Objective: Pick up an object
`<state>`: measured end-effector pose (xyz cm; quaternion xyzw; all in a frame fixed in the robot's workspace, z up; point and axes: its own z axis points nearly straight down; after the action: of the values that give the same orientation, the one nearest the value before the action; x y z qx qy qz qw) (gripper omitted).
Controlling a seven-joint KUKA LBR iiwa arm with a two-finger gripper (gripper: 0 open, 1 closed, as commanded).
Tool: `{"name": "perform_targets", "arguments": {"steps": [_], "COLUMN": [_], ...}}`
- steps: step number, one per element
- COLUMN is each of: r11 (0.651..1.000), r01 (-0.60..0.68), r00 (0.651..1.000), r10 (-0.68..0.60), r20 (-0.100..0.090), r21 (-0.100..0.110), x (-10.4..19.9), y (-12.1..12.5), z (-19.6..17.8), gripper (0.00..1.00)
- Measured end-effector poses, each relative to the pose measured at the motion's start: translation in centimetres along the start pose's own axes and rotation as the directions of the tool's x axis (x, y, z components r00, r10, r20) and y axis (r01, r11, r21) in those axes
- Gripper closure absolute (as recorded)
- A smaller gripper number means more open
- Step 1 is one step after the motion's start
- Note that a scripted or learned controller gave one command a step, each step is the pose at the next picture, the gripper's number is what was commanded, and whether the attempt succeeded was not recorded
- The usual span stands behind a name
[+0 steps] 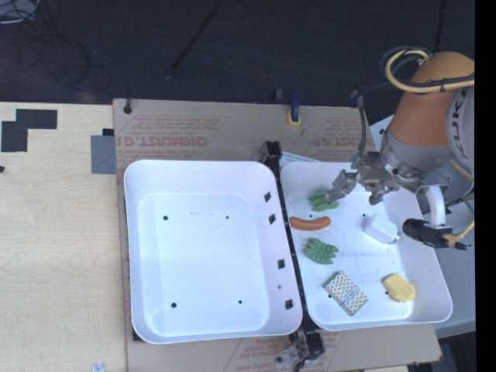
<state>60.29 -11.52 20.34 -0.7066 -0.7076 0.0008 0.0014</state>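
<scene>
From where I stand, the left bin comes first, a shallow white tray. Across the black clips at the middle sits the right bin, and that is where the pickable things lie. Furthest left in it, near the far edge, is a green leafy piece. Just below it lies a sausage, its long axis running across the bin, left to right. Below that is a second green piece, then a patterned packet tilted on a diagonal near the front. Further right sit a small white block and a yellow lump.

The gripper hangs over the upper green leafy piece, with its two fingers spread apart and nothing between them; one tip sits right at the leaf's right edge. So the nearest candidate lies almost directly under the fingers and slightly to their left, with the sausage just beyond it toward the front. I judge a short drop would meet the leaf first.
</scene>
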Motion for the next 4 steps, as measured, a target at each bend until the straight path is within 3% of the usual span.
{"name": "perform_targets", "arguments": {"steps": [1, 2, 3, 4], "r11": [1.0, 1.0, 1.0, 1.0], "r01": [0.002, 0.007, 0.002, 0.003], "r00": [1.0, 1.0, 1.0, 1.0], "r10": [-0.002, -0.007, -0.002, -0.002], "r20": [0.005, 0.002, -0.003, -0.001], "r21": [-0.019, 0.002, 0.017, 0.006], "x": [0.1, 0.3, 4.0, 9.7], "y": [3.9, 3.9, -1.5, -6.6], "z": [-29.5, -29.4, -16.1, -13.2], "gripper": [0.0, 1.0, 1.0, 1.0]}}
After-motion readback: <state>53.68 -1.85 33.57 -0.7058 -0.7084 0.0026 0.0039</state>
